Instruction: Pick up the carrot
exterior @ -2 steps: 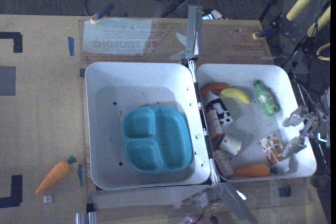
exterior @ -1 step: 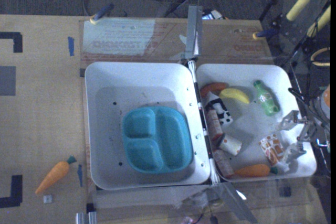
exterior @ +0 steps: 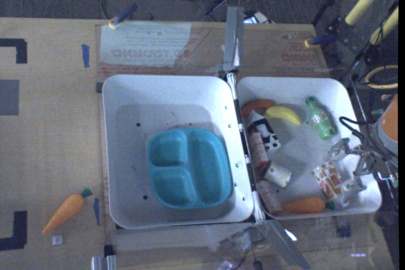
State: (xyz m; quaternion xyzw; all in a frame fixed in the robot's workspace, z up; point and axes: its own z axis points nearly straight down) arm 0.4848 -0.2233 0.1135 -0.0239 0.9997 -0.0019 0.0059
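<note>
Two shallow white plastic bins side by side on tan surface (exterior: pixel 50 155). Left bin (exterior: pixel 120 104), centre of frame: teal three-compartment plastic tray (exterior: pixel 188 167) lying flat toward its lower right. Right bin (exterior: pixel 329 88): orange carrot with green top (exterior: pixel 307 205) lying along lower wall, near lower right corner, green end pointing right. Same bin, upper part: yellow banana (exterior: pixel 283 114), green plastic bottle (exterior: pixel 320 117), reddish sausage-shaped item (exterior: pixel 257 105) at upper left. Black-and-white carton (exterior: pixel 264 134) and white cylinder with brown end (exterior: pixel 278 174) along left side. Orange-and-white packet (exterior: pixel 328 177) just above the carrot. Metal tool (exterior: pixel 354 164) at right side of right bin, above and right of the carrot, apart from it; spread or pressed together: cannot tell. Second orange toy carrot (exterior: pixel 64 212) on the surface, lower left of frame, outside both bins.
</note>
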